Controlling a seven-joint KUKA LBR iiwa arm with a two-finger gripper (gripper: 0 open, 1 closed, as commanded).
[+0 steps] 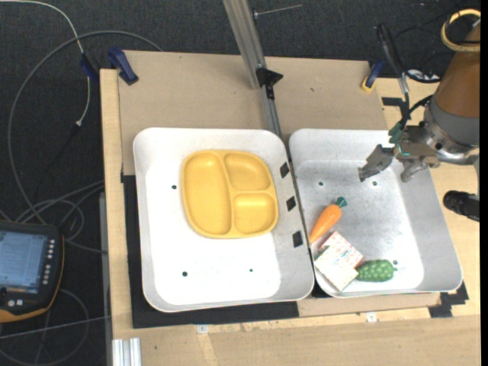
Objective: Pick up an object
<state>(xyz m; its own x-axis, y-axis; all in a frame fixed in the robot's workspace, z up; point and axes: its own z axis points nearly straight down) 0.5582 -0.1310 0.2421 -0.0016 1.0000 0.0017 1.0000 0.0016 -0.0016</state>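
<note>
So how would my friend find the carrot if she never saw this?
Look in the right bin, the one without the yellow tray. Near its left wall, below the gripper, lies the carrot, tilted, just above a small card. It's the only orange thing there; the green toy beside the card is bumpy.

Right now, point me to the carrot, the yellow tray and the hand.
carrot [326,220], camera view, middle of the orange body.
yellow tray [203,193], camera view, floor of its long left compartment.
hand [395,165], camera view, midway between the two fingertips, above the right bin.
</note>
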